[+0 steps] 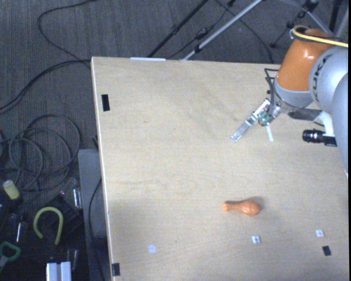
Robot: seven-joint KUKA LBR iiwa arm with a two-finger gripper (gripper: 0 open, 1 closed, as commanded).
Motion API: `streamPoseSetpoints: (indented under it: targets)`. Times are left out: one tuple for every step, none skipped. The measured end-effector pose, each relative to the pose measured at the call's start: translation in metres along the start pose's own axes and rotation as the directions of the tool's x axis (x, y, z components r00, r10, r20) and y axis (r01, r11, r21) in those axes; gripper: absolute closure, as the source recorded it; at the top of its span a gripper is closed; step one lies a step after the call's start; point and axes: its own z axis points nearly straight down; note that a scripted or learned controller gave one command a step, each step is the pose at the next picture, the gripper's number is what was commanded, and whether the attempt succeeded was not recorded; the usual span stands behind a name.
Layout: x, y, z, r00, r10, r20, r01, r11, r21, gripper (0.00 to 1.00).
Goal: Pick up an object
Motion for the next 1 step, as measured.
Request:
streamPoseSetpoints:
  targets:
    - [0.0001,0.0001,0.0001,1.0,0.0,0.0,0.0,1.0,0.0,0.0]
